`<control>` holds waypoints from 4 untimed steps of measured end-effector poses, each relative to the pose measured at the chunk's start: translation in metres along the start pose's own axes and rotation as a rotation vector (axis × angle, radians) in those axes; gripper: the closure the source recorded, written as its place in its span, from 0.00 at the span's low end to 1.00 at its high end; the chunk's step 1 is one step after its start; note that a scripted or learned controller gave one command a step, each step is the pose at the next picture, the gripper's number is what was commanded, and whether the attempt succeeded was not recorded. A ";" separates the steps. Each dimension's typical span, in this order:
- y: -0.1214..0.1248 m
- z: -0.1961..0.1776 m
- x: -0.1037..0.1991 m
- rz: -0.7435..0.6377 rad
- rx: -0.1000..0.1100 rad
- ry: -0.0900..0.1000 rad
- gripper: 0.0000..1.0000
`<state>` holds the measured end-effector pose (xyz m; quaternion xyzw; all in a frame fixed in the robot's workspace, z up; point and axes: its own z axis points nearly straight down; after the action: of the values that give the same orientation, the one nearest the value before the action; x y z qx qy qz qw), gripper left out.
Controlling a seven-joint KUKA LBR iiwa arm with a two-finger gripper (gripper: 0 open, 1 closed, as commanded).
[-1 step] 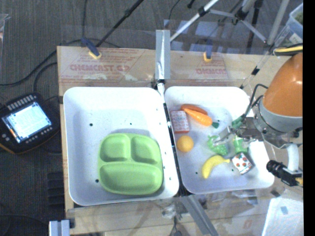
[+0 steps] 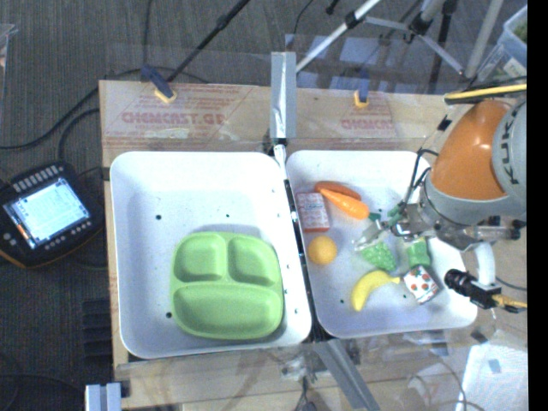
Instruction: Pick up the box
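My arm [image 2: 479,157] hangs over the right bin [image 2: 342,165], its bulk hiding the bin's far corner; my pincer [image 2: 396,223] is lost in clutter, and whether it grips anything I cannot tell. The box [image 2: 312,211] lies flat by the bin's left wall, beside a carrot [image 2: 342,199], above an orange [image 2: 322,251]. A green tray [image 2: 228,287] sits in the left bin [image 2: 137,221]. Cables cross the grey floor.

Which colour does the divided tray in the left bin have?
Light green. The divided tray shows clearly in the camera view.
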<state>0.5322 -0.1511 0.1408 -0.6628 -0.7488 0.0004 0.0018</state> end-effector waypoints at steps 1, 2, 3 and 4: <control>0.063 0.032 -0.073 -0.039 -0.001 0.000 0.00; 0.137 0.052 -0.026 -0.015 -0.009 -0.008 0.00; 0.139 -0.003 0.013 -0.041 -0.002 -0.004 0.00; 0.049 0.051 0.013 -0.117 -0.011 -0.006 0.00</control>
<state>0.5795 -0.1322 0.0893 -0.6180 -0.7861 -0.0020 -0.0039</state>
